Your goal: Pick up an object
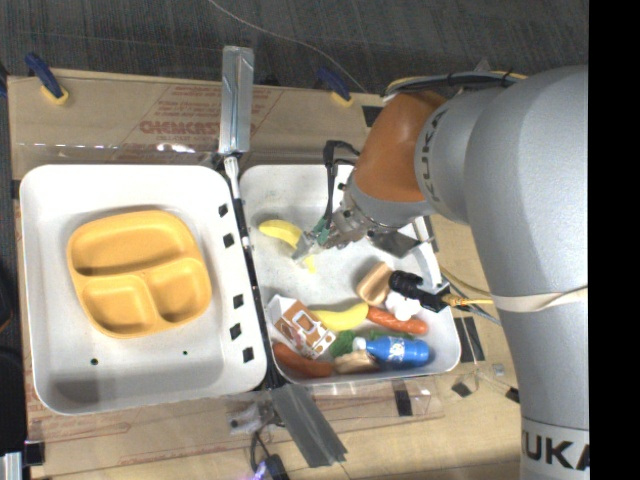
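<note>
Foremost: grey arm (520, 218), orange band above the wrist, reaching in from the right over the right bin (268, 183). Near end of that bin: heap comprising blue bottle (398, 350), carrot (396, 320), banana (340, 317), patterned box (305, 330). Mid-bin: gripper (318, 238), pointed down; finger state cannot be told. Yellow piece (280, 233): touching or just left of the gripper tip, long axis roughly across the bin; not visibly held. Left bin (40, 288): yellow divided tray (138, 271), well apart.
</note>
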Available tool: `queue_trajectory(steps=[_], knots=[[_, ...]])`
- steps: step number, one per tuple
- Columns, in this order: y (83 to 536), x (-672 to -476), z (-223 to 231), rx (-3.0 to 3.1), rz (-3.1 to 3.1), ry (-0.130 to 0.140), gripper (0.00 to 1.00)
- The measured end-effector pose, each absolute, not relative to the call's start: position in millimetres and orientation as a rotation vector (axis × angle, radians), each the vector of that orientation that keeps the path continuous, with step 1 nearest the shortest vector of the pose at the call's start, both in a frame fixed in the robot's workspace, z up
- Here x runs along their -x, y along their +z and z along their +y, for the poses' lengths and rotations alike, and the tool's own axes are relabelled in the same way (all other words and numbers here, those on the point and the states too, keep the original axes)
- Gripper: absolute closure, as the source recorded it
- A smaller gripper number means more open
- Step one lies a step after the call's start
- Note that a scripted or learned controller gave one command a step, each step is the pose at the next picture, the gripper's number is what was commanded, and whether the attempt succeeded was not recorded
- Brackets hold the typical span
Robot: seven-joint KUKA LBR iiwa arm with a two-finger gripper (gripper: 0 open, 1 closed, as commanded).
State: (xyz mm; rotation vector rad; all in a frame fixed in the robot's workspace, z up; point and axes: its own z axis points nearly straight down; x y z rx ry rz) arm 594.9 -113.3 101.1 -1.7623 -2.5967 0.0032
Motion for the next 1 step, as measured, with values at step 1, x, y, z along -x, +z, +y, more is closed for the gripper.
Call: queue_trajectory(steps=[1], knots=[[196.0,-634.9,-70.8,1.917,-2.495,-0.006,1.00]])
